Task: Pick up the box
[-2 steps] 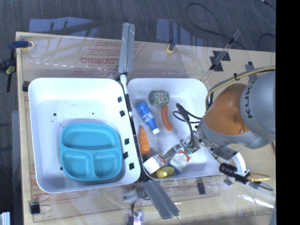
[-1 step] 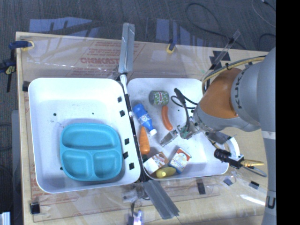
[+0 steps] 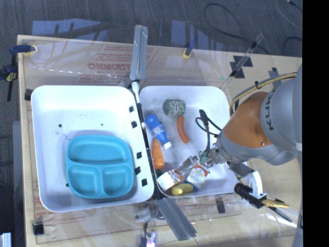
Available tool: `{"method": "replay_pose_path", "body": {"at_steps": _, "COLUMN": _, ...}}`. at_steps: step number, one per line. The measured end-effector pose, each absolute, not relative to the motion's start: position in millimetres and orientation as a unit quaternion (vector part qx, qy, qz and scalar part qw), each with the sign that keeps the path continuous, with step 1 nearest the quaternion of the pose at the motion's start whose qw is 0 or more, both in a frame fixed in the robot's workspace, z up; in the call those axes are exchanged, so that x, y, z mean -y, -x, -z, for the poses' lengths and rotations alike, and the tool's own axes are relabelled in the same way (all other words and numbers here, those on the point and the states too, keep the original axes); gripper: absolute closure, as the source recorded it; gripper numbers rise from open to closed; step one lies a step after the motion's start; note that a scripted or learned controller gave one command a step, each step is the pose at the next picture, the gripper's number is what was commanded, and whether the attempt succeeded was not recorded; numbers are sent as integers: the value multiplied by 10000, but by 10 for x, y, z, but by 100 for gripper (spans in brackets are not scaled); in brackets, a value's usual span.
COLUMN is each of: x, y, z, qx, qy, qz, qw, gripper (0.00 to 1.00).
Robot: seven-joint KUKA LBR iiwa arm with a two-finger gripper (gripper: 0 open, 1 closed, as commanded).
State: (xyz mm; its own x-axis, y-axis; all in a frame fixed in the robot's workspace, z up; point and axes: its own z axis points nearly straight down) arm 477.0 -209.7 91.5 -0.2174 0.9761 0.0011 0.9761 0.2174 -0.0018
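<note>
1. The left bin (image 3: 46,138) holds a blue divided tray (image 3: 100,166) toward its near side, well left of the central divider (image 3: 138,138) where the two bins meet.
2. Just right of that divider, in the right bin (image 3: 216,99), a blue-and-white bottle (image 3: 157,130) lies above an orange carrot-like piece (image 3: 158,156); further right of the divider sit a green can (image 3: 174,107) and a red sausage (image 3: 182,129).
3. The box (image 3: 197,177), a small printed carton, lies tilted in the near part of the right bin, right of the divider, touching a yellow lemon-shaped piece (image 3: 181,189) and a white carton (image 3: 167,179).
4. The claw (image 3: 193,163) is low over this cluster, right at the box's upper edge; whether its fingers are spread or closed cannot be told, and nothing visibly sits between them.
5. Judged from this, the step in hand is the descent onto the box; the grasp does not look made. The next move calls for centring on the box alone, since its neighbours crowd it, then closing and lifting straight.
6. The grey arm (image 3: 280,133) with its orange band (image 3: 247,127) reaches in far right of the divider.
7. The worktop (image 3: 77,60) is pale wood under clear sheeting, on a dark carpet floor (image 3: 77,4) with loose cables.
</note>
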Motion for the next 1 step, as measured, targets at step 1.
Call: {"method": "replay_pose_path", "body": {"at_steps": 1, "x": 2092, "y": -4781, "z": -1014, "qx": 7819, "qy": 6234, "qz": -2, "qw": 9, "gripper": 100}}
